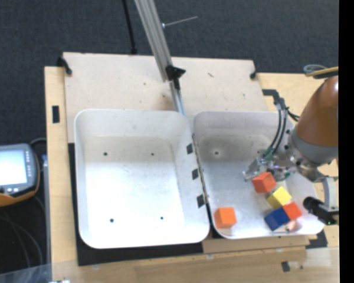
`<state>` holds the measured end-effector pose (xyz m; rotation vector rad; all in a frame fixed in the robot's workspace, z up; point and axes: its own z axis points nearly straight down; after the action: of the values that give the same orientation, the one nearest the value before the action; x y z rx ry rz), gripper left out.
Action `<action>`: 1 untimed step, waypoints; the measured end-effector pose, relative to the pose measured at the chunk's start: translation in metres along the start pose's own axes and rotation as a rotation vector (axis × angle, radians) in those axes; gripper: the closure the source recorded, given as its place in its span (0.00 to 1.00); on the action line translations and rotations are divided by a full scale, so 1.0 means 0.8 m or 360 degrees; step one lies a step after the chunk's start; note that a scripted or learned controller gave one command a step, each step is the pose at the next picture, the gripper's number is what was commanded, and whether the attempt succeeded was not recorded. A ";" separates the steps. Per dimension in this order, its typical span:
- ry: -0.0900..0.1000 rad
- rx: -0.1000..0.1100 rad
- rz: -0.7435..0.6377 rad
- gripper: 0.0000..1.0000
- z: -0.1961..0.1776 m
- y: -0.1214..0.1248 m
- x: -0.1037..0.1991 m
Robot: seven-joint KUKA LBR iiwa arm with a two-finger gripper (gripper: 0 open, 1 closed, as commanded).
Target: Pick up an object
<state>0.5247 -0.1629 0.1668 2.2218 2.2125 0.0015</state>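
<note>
— So, what sits in the right bin (224, 128)?

— Small hard-edged blocks on smooth white plastic: an orange cube (225, 217) near the front wall, then a clustered red-orange block (262, 183), yellow block (279, 196), blue block (277, 219) and red block (292, 210).

— And the gripper (265, 171)?

— Low over the red-orange block, just beside it; whether it grips, I cannot tell.

— The surroundings?

— Left bin (135, 175) speckled, a pale wooden bench (118, 81), dark carpet (47, 16), a slanting aluminium rail (153, 28).

Robotics lab: arm (318, 119) over white bins (82, 158), aluminium camera mast (153, 28), dark carpet
</note>
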 end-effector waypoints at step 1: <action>0.0004 0.0002 -0.0001 0.00 0.089 -0.027 -0.031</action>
<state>0.5036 -0.1876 0.0955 2.2224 2.2150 0.0029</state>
